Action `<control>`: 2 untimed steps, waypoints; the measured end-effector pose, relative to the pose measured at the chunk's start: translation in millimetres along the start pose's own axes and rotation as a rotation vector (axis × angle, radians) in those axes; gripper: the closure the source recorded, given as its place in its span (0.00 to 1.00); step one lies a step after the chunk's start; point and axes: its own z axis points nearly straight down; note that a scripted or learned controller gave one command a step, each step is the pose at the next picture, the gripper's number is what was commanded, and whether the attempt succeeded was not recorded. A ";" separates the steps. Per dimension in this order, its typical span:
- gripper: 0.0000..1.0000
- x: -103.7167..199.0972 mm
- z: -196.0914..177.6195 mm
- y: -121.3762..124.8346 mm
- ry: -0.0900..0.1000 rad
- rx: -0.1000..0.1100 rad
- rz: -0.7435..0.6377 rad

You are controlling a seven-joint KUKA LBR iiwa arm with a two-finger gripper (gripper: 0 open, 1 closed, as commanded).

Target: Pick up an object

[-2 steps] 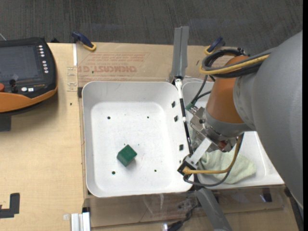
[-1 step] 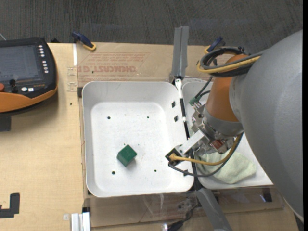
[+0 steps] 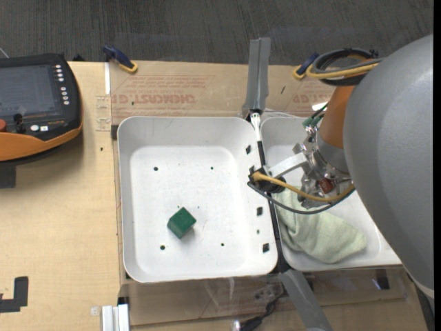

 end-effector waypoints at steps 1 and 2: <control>1.00 -41.6 0.3 14.0 -0.001 0.002 0.065; 1.00 -23.1 0.3 -50.7 -0.001 0.002 -0.314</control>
